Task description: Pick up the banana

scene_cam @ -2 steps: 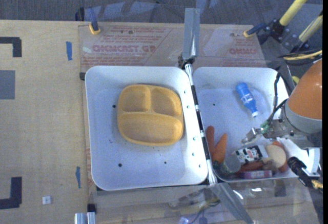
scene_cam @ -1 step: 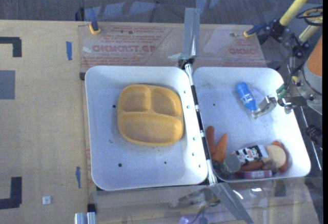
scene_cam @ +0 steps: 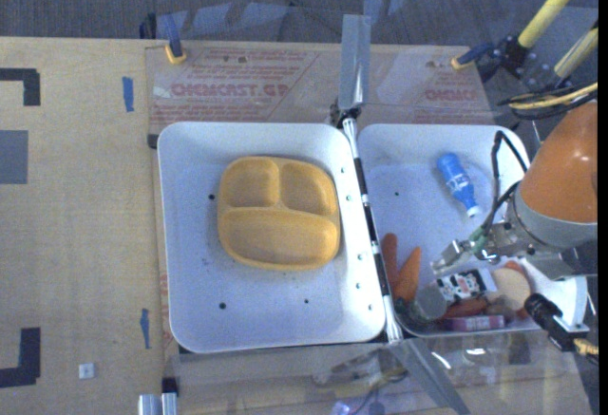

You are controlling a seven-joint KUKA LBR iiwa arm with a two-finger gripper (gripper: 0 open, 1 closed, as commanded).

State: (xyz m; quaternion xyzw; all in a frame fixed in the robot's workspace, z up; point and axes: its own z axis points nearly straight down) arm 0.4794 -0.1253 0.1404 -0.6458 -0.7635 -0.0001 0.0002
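My gripper [scene_cam: 463,258] hangs low over the front part of the right bin [scene_cam: 408,152], below the arm's orange band [scene_cam: 570,171]. It sits just above a heap of small items along that bin's front edge. Closest to it are a white, black and red printed piece [scene_cam: 463,286] and a pale tan rounded object [scene_cam: 513,282]. I cannot make out a yellow banana shape among them; the arm covers the bin's right side.
An orange carrot [scene_cam: 408,273] and a red-orange stick [scene_cam: 389,256] lie left of the gripper. A blue bottle [scene_cam: 458,181] lies at the back of the right bin. The left bin [scene_cam: 185,242] holds a yellow compartment plate [scene_cam: 278,212].
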